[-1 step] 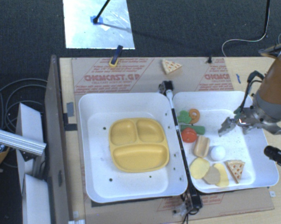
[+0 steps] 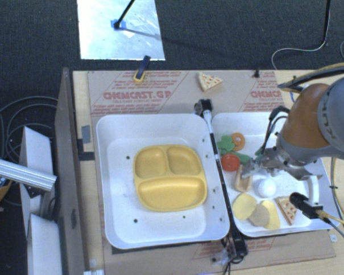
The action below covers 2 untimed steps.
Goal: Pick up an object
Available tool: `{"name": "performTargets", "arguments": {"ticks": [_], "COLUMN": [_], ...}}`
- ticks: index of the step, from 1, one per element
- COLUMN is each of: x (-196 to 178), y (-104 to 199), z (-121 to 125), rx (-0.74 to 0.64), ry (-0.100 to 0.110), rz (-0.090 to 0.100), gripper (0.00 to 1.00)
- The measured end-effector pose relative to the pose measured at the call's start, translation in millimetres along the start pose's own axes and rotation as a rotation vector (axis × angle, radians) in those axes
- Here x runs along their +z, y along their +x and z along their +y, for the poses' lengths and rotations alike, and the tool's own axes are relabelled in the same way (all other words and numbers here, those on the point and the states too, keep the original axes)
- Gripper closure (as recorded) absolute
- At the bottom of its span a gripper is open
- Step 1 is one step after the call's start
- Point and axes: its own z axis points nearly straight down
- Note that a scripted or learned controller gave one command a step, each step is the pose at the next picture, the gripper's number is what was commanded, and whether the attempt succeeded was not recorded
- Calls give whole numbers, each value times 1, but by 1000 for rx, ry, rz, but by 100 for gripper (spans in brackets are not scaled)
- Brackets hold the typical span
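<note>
Gripper (image 2: 248, 169) sits low in the right bin (image 2: 248, 120), centre-right of frame, just above a tan block (image 2: 242, 181) and beside the white egg (image 2: 267, 187); grip state: cannot tell. Yellow divided tray (image 2: 169, 177) lies in the left bin (image 2: 119, 165).

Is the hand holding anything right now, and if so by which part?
Cannot tell. The hand sits low in the right bin, over the tan piece beside the white egg, but no object visibly sits in its grip.
</note>
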Motion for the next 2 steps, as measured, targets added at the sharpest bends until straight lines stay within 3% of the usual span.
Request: {"name": "performTargets", "arguments": {"ticks": [1,2], "x": [5,6], "y": [25,28], "z": [10,40], "rx": [-2,-4], "ry": [-8,-5], "rz": [-2,1], "gripper": [0,0]}}
